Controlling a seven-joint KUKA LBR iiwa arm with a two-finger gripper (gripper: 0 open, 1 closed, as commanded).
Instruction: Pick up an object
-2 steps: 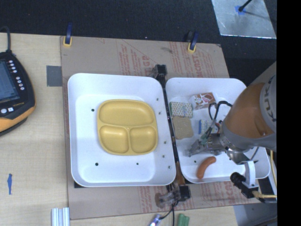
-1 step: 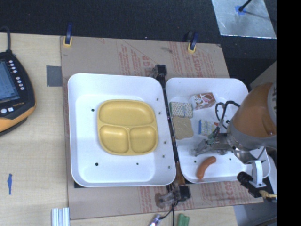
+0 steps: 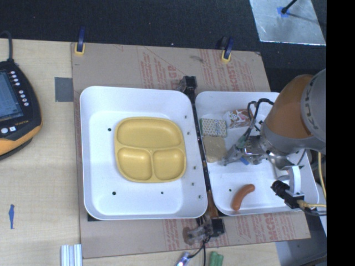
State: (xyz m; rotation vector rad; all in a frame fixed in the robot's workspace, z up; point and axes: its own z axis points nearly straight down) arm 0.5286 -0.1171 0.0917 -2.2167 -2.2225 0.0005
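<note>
My gripper (image 3: 233, 156) reaches into the right bin (image 3: 260, 206) from the right, low over its middle. Its fingertips point left toward a tan square block (image 3: 214, 147) at the bin's left side. A patterned green-white pad (image 3: 213, 127) lies just above that block. A small printed packet (image 3: 238, 117) sits near the bin's back. A brown sausage (image 3: 243, 195) lies near the bin's front edge, apart from the gripper. Nothing shows between the fingers.
The left bin (image 3: 97, 165) holds a yellow divided plate (image 3: 150, 148). A teach pendant (image 3: 14, 112) lies on the bench at far left. The arm's grey body with its orange band (image 3: 291, 115) covers the right bin's right side. Clamps (image 3: 225, 47) pin the cardboard at the back.
</note>
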